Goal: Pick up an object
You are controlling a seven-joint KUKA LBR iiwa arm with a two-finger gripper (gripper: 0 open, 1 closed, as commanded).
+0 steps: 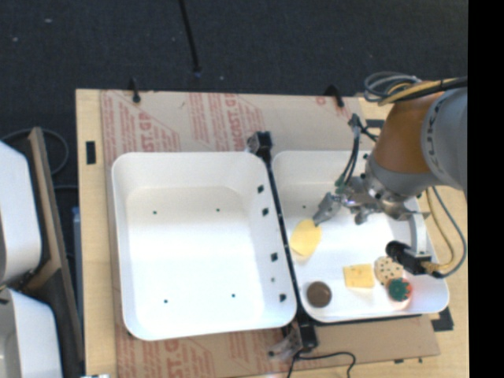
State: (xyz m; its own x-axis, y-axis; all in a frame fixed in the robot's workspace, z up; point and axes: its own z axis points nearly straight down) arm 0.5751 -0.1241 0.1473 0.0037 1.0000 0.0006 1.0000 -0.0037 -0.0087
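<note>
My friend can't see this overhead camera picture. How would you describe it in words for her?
A grey robot arm with an orange band reaches from the right over the right-hand white bin, its gripper just above a pale yellow object. Nearer the front of that bin lie a brown round piece, a yellow block, a speckled disc and a small green item. The left bin sits alongside.

Counter (pixel 197 116), pale wood w/ red print, lies under both bins. Left bin (pixel 126 211), white, sits well left of pincer (pixel 324 209); black divider strip (pixel 272 211) runs just left of it. Black cable (pixel 187 30) crosses dark floor (pixel 260 22) far above-left. White boxes (pixel 16 211) at far left edge.
</note>
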